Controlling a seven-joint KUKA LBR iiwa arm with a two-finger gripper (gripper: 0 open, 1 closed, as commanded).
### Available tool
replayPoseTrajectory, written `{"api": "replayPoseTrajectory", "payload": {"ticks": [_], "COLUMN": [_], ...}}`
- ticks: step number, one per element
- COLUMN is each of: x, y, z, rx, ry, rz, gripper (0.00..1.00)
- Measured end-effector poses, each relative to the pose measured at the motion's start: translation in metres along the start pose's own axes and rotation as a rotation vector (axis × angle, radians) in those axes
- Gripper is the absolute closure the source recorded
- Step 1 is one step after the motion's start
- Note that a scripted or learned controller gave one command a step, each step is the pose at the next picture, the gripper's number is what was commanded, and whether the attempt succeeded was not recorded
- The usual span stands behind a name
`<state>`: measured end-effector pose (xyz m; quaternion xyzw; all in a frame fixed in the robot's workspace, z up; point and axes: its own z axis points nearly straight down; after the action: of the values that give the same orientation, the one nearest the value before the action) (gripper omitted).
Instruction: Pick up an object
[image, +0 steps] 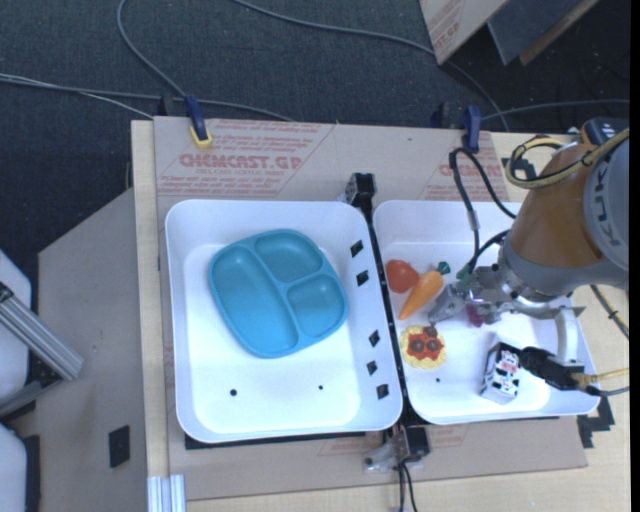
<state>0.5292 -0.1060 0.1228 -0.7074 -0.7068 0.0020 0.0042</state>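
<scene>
So the grey arm (560, 225) with the orange band comes in over the right white bin (520, 405), and its fingers (456, 303) sit low over the middle of that bin. The wrist hardware bunches up there, so there's no telling from this angle whether the fingers are apart or together, and nothing can be seen held between them. The orange carrot (424, 290) lies just beside the fingers on the side toward the other bin, slanted, and whether its near end actually touches them can't be made out. Just past the carrot, a bit farther from the fingers, is a small red tomato-looking piece (401, 274), about touching the carrot. On the front side of the fingers, near them, lies a round yellow toy with red spots (424, 346). The black-and-white toy (502, 372) stands farther out, toward the bin's front edge and back under the arm's side. A little purple bit (476, 316) peeks out right under the wrist. Well away from the fingers, across the divider, the left bin (190, 300) has a blue divided plate (278, 291) lying flat in it. Both bins sit on the desk (250, 150).
</scene>
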Motion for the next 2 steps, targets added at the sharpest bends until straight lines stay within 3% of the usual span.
{"api": "replayPoseTrajectory", "payload": {"ticks": [1,2], "x": [-0.0006,0.0003], "y": [0.0037,0.0012], "z": [0.035,0.0267], "rx": [-0.017,-0.01], "ry": [-0.003,-0.002], "rz": [0.002,0.0], "gripper": [0.0,1.0]}}
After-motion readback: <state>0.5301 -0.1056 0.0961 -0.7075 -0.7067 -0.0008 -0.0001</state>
